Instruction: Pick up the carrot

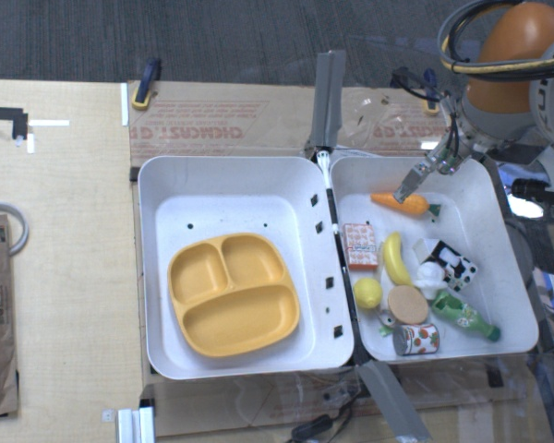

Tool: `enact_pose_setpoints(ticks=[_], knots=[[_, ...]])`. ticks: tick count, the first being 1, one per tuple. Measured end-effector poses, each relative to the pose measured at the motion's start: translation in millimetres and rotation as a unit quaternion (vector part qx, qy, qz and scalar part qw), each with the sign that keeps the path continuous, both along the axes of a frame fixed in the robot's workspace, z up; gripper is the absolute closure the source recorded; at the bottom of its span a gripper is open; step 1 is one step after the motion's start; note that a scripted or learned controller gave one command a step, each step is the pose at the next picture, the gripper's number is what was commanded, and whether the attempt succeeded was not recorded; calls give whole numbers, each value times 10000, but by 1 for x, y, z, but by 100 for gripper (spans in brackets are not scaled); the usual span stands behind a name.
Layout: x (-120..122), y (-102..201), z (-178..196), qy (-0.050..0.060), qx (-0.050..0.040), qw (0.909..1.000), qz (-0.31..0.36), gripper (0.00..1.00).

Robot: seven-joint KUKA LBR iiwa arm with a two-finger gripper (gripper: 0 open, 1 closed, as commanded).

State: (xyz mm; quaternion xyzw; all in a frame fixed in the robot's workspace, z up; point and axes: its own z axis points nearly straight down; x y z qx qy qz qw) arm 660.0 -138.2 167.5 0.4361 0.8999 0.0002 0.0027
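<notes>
The carrot (403,203) is orange with a green stub on its right end. It lies flat near the back of the right bin (508,247). My gripper (408,189) reaches down at a slant from the upper right, and its tip sits right over the carrot's middle, touching or almost touching it. The arm's orange band (517,58) shows at the upper right.
The right bin also holds a red-and-white carton (359,245), a banana (395,258), a lemon (367,293), a black-and-white toy (449,266), a tan disc (407,305), a can (415,339) and a green bottle (463,316). A yellow divided plate (233,292) lies in the left bin (166,201).
</notes>
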Motion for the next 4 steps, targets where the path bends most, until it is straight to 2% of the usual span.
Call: enact_pose_setpoints(ticks=[1,2,3,4], knots=[[-3,22,-72,25,0,9945,1051,0],[-1,21,-61,-24,-14,9946,1038,100],[-2,21,-62,-5,-8,9946,1036,0],[0,20,-51,-37,-17,9947,1024,100]])
